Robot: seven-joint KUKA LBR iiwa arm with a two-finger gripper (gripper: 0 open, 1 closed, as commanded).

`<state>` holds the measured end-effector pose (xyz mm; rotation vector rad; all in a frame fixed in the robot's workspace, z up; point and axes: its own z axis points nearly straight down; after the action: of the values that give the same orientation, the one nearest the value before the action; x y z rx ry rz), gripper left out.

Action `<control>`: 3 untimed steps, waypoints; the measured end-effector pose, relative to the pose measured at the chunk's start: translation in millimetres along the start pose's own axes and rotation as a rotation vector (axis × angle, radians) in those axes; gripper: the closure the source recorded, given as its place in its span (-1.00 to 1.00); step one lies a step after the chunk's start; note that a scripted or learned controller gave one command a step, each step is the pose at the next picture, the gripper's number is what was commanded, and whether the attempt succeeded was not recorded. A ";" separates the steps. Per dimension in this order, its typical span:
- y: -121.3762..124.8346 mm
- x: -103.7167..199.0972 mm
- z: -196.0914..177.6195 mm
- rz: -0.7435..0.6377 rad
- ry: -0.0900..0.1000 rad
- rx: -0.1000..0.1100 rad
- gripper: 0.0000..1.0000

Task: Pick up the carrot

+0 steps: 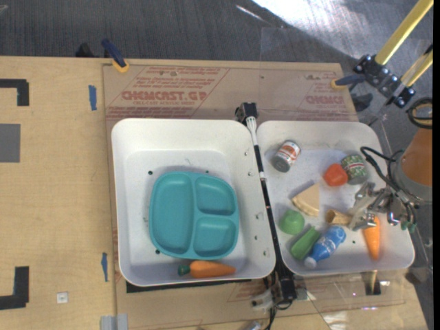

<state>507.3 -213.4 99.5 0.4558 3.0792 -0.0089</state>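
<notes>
An orange carrot (372, 241) lies near the right wall of the right bin (323, 133), pointing toward the front. My gripper (366, 210) hangs just above its upper end, reaching in from the right, and seems to touch or nearly touch it. A second carrot (208, 269), orange with a green top, lies on its side in the left bin (130, 184), against the front wall below the teal plate.
A teal divided plate (194, 214) sits in the left bin. Around the gripper in the right bin are a small can (286, 155), a red-orange fruit (335, 175), a green tin (354, 167), a cheese wedge (308, 201), a green fruit (293, 221), a green bottle (304, 242) and a blue bottle (326, 245).
</notes>
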 end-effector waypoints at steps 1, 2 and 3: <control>-13.5 14.0 8.5 -0.330 0.001 -0.008 1.00; 71.1 5.7 -64.8 -0.143 0.019 -0.008 1.00; 30.7 -36.4 4.4 -0.364 0.024 -0.010 1.00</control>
<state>551.1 -194.6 96.1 -0.1105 3.1344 0.0046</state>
